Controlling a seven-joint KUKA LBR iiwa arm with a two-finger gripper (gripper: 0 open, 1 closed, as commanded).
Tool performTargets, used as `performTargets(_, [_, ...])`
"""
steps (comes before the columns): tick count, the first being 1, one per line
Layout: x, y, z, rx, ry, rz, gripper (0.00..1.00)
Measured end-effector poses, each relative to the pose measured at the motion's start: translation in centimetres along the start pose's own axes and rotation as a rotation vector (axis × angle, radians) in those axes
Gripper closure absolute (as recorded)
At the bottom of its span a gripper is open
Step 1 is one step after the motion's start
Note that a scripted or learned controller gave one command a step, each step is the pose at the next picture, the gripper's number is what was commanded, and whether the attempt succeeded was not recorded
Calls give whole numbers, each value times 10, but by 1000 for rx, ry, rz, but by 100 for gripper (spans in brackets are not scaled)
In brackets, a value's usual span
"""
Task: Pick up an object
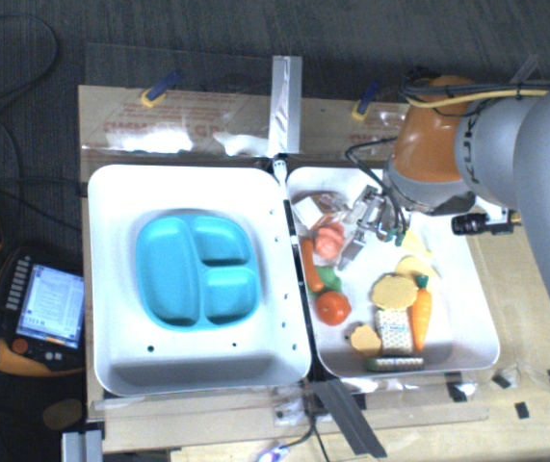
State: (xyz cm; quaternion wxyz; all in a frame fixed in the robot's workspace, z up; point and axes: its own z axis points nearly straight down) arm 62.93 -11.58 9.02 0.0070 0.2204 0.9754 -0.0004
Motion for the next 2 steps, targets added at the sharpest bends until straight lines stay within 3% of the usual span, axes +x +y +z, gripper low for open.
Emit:
performTargets(1, [-12,-8,-6,4,10,133,0])
performTargets(2, [-11,-10,1,1,6,226,0])
